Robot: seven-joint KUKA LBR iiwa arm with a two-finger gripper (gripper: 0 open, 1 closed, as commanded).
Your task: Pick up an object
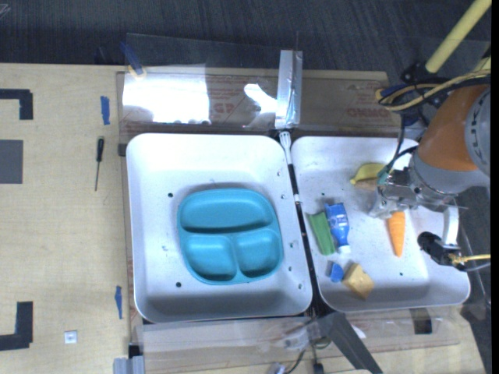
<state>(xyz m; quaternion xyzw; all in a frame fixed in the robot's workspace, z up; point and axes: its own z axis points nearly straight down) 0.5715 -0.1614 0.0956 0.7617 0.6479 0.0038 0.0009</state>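
Observation:
The right bin (437, 287) holds several small items. An orange carrot (397, 234) lies upright in the view near its right side. A yellow banana (366, 174) rests further back. A green bar (320, 233) and a blue-and-white tube (337, 224) lie side by side at the bin's left. A small blue block (336, 271) and a tan chunk (359, 280) sit near the front. My gripper (389, 199) hangs low just behind the carrot's top end, to the right of the banana. Nothing visibly sits in it.
The left bin (148, 170) carries a blue divided plate (228, 233). The arm's grey wrist and orange band (452, 142) cover the right bin's back right corner. Cables and a black fitting (433, 245) hang over the bin's right edge.

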